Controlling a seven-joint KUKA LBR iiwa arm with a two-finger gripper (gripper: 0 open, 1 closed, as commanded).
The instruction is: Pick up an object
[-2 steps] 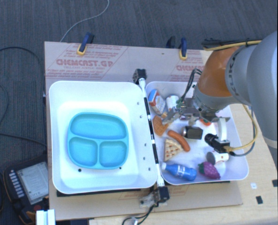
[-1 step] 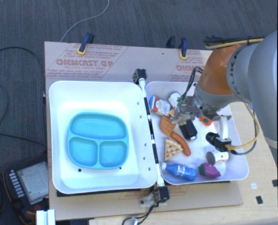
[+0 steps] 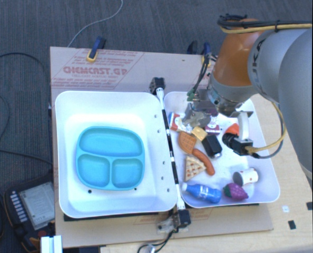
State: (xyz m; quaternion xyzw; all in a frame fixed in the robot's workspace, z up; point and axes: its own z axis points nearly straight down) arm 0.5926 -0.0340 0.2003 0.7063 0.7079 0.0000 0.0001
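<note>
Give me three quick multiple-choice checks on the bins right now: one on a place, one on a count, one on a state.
1. Where is the blue divided tray?
A. left bin
B. right bin
C. on the cardboard outside the bins

2. How many compartments has that tray?
A. two
B. three
C. five

3. How does the blue bottle rest?
A. upright
B. lying on its side
C. lifted clear of the bin

Answers: 1 A, it sits on the floor of the left bin. 2 B, one long section above two smaller ones. 3 B, it lies flat near the front wall of the right bin, beside the purple grapes.
</note>
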